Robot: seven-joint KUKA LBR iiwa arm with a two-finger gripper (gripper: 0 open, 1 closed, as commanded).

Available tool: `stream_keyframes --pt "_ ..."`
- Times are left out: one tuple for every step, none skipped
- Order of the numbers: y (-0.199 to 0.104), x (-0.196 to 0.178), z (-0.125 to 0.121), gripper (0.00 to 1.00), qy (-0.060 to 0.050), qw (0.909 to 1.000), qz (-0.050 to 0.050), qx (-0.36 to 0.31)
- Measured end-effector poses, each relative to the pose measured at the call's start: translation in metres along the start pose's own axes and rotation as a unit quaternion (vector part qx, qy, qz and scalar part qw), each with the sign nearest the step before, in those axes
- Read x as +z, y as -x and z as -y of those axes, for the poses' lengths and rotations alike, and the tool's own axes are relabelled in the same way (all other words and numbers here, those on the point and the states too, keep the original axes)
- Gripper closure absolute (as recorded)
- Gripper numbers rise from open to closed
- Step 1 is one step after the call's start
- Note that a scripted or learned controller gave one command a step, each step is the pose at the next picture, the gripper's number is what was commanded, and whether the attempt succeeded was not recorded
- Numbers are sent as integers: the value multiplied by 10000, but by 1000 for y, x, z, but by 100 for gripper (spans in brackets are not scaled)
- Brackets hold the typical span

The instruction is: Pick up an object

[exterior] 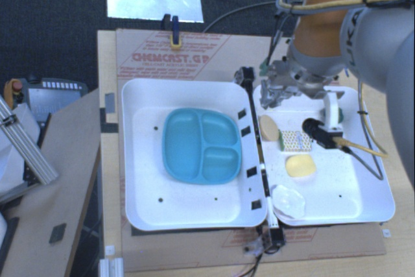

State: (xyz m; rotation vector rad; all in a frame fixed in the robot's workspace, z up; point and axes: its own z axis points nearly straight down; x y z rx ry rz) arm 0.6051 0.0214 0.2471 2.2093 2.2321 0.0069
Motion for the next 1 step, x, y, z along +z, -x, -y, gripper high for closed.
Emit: stream_keyframes --pt "-51 -5 -16 100 -1 10000 3 7"
